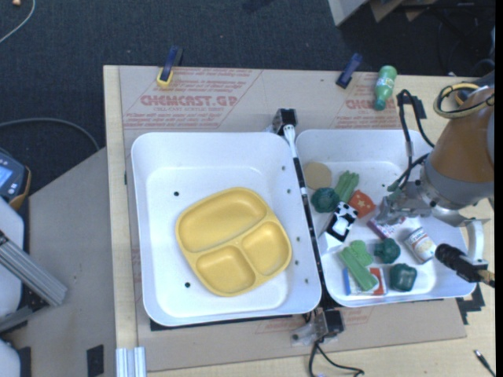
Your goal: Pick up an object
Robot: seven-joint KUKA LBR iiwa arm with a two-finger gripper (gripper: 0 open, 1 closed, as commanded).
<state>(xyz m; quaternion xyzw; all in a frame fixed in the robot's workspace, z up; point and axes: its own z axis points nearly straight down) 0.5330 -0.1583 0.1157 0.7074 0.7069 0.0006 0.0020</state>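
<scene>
Within the right-hand shallow white bin, all the small objects lie loose on the floor: a green ridged block, a black-and-white checkered piece, a small white jar and dark green lumps. None is lifted, so the pick appears not yet done. Over the bin's right half, the two-finger gripper sits low among these items, near the jar; its finger opening cannot be made out. Reaching in from the right, the grey arm with orange band slants downward. Left of it, a yellow three-compartment plastic tray occupies the other bin.
</scene>
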